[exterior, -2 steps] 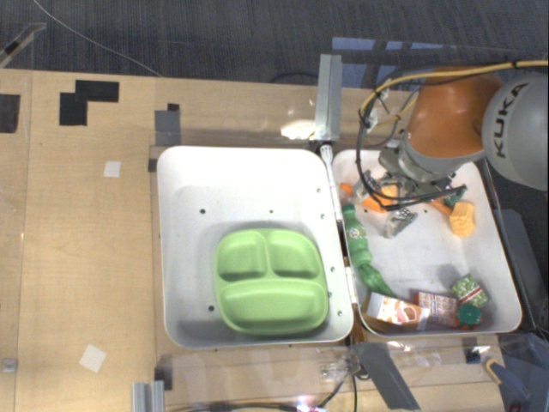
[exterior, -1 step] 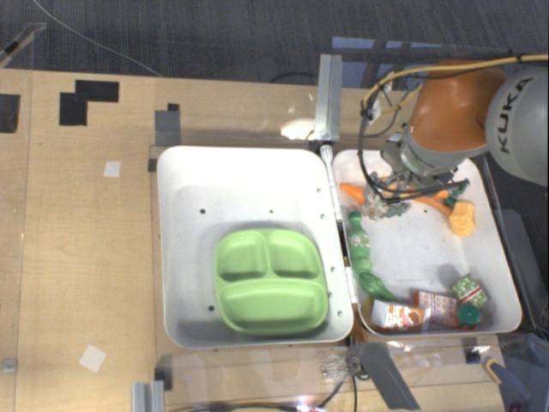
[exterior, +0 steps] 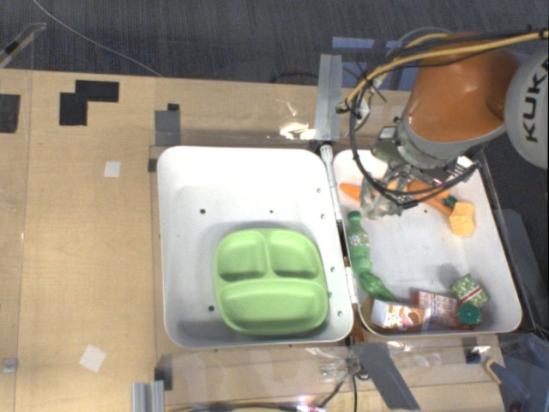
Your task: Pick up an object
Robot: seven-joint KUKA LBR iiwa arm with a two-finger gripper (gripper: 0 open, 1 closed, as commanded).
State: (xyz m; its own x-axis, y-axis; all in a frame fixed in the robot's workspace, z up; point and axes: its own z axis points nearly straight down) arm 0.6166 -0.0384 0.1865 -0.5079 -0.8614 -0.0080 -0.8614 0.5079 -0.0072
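Hand [exterior: 383, 197]: low in right bin [exterior: 497, 256], above orange carrot [exterior: 352, 192]; grip state cannot tell.
Left bin [exterior: 184, 230]: green divided tray [exterior: 270, 280].

Green divided tray [exterior: 271, 280] in left bin [exterior: 184, 187]

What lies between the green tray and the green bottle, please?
In the camera view, the bins' adjoining rims separate the tray from the bottle.

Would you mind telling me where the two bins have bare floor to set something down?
Left bin: bare floor behind and left of the green tray. Right bin: a bare patch mid-floor, between the carrot and the boxes. Its left wall, front edge and the back under the gripper are crowded.
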